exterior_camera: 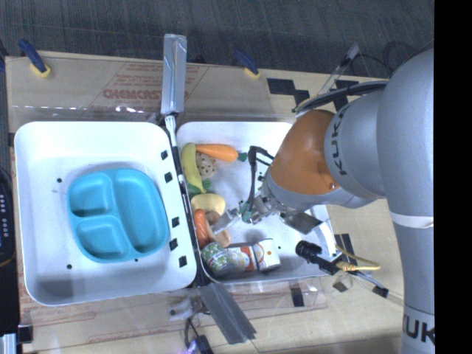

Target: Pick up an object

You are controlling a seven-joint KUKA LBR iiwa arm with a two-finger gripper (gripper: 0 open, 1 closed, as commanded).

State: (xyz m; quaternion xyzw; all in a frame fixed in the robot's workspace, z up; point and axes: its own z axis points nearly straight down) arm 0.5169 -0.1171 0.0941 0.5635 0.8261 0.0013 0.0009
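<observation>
Two bins before you, the arm low over the right one.
At your left a blue divided tray (118, 214) lies in the left bin (44, 146). The right bin (243, 133) crowds a banana (191, 167), carrot (218, 153), pear-like fruit (207, 203) and can (237, 258) along its left wall, just left of the gripper (249, 212); whether its fingers grip anything, you cannot tell.
</observation>
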